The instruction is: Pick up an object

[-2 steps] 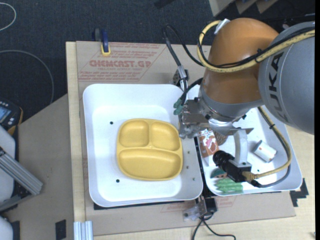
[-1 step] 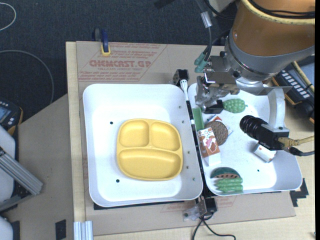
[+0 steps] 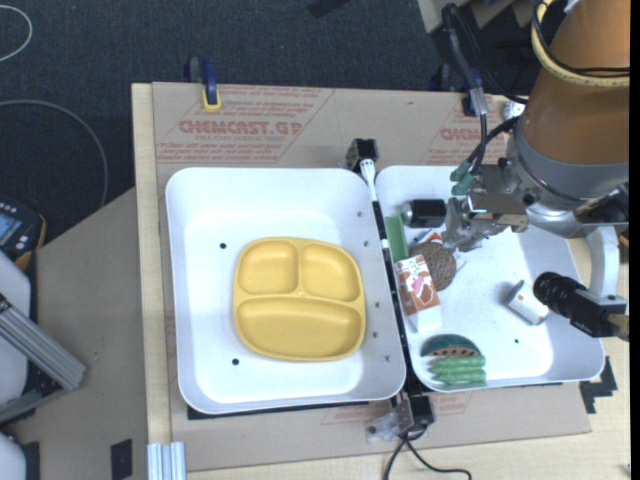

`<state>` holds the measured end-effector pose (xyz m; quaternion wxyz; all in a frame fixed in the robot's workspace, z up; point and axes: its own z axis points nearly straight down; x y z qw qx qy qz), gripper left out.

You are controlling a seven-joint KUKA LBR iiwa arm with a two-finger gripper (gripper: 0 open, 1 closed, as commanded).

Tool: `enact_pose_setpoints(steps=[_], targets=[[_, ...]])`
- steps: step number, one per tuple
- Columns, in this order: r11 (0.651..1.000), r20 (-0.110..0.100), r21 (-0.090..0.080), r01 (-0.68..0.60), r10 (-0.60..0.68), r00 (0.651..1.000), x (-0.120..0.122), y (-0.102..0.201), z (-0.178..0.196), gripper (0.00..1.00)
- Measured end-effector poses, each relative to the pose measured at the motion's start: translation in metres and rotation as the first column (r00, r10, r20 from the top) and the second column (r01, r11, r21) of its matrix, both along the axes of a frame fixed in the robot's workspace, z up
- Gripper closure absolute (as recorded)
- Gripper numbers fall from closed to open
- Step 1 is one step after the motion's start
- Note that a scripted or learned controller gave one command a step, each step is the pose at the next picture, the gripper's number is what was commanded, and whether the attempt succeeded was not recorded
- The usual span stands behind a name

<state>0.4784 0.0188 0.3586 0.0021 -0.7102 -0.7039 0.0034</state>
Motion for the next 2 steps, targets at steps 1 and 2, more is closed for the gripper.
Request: enact_pose_setpoints(steps=[1, 2], targets=[[1.0, 0.012, 0.002, -0.013, 0.013, 1.0, 0.0012, 0.0458, 0.0196, 1.0], [1.0, 0.014, 0.001, -0.011, 0.011, 1.0, 0.0019, 0.0443, 0.0295, 1.0]])
